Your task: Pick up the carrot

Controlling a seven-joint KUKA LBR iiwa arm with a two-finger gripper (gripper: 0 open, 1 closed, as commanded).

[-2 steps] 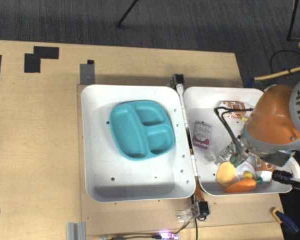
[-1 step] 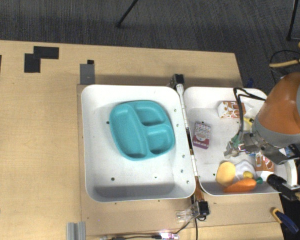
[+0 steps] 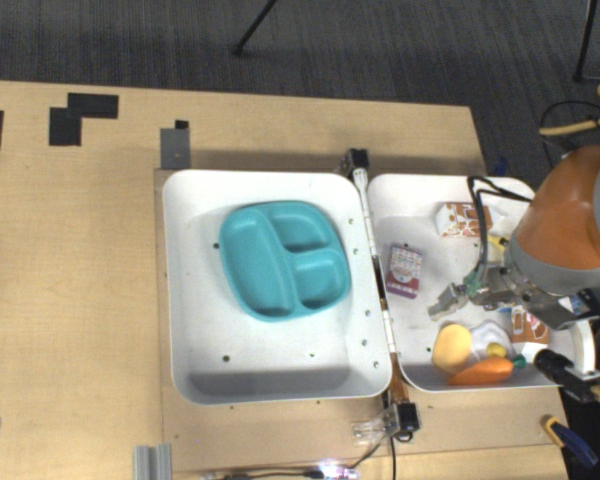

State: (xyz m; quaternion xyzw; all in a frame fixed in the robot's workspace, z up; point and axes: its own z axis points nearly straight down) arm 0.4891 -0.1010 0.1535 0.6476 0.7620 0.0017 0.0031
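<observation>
The orange carrot (image 3: 482,371) lies along the front wall of the right bin (image 3: 420,198), touching a yellow lemon-like fruit (image 3: 453,346) on its left. My gripper (image 3: 458,296) hangs just above and behind the yellow fruit, a short way back from the carrot. It is open, with nothing between its fingers. The grey arm with its orange band (image 3: 570,223) reaches in from the right and hides the bin's right side.
A purple and white packet (image 3: 404,270) lies mid-left in the right bin, and a white and orange packet (image 3: 458,220) lies at its back. A teal divided plate (image 3: 285,258) rests in the left bin (image 3: 195,368). Cables run by the gripper.
</observation>
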